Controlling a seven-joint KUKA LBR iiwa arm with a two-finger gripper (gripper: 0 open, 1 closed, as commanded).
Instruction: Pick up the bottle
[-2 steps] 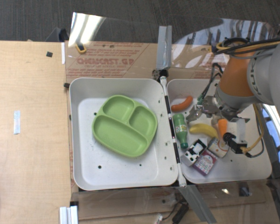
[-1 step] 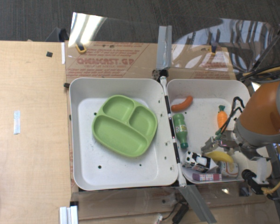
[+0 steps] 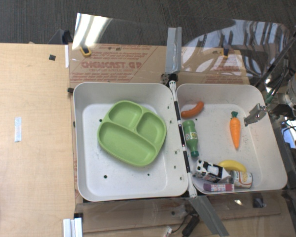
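Against the left wall of the right bin (image 3: 266, 184), 1 green bottle (image 3: 190, 138) lies on its side, its cap end just below a sausage (image 3: 192, 109). Well apart, at the bin's right rim, the gripper (image 3: 253, 115) hovers beside a carrot (image 3: 235, 129); I cannot tell whether it is spread or closed. A banana (image 3: 234, 166) and 2 small cartons sit near the front. Likely risks: a finger could strike the wall pressed so close to the bottle, the round bottle could roll or slip free, or the sausage could get nudged. A green divided plate (image 3: 132, 132) fills the left bin
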